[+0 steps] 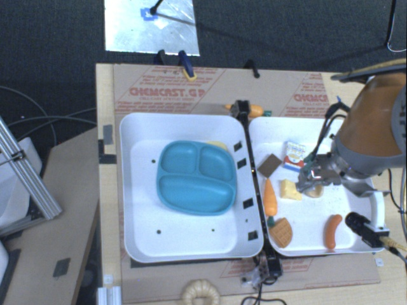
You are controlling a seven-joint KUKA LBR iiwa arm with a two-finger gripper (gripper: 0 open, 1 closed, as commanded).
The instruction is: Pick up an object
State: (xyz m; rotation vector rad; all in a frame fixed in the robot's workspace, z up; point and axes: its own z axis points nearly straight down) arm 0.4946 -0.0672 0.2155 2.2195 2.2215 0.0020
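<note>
The right bin (pixel 356 250) holds several toy foods. A yellow cheese wedge (pixel 290 190) lies near the bin's middle, with a small tan piece (pixel 314 192) just to its right. My gripper (pixel 310 178) hangs low over these two, at the cheese's right edge. A white, red and blue carton (pixel 294 154) sits behind it, and a brown slab (pixel 269 165) lies to the left. An orange carrot (pixel 271 198) lies along the left wall, a waffle-patterned cookie (pixel 280 232) sits in front of it, and a red sausage (pixel 331 231) rests near the front right.
The left bin (pixel 140 234) holds a blue divided plate (pixel 194 176) with a pale yellow item (pixel 219 145) behind it. An orange piece (pixel 255 111) sits on the bench behind the bins. A beige ring (pixel 202 292) lies at the bench's front edge.
</note>
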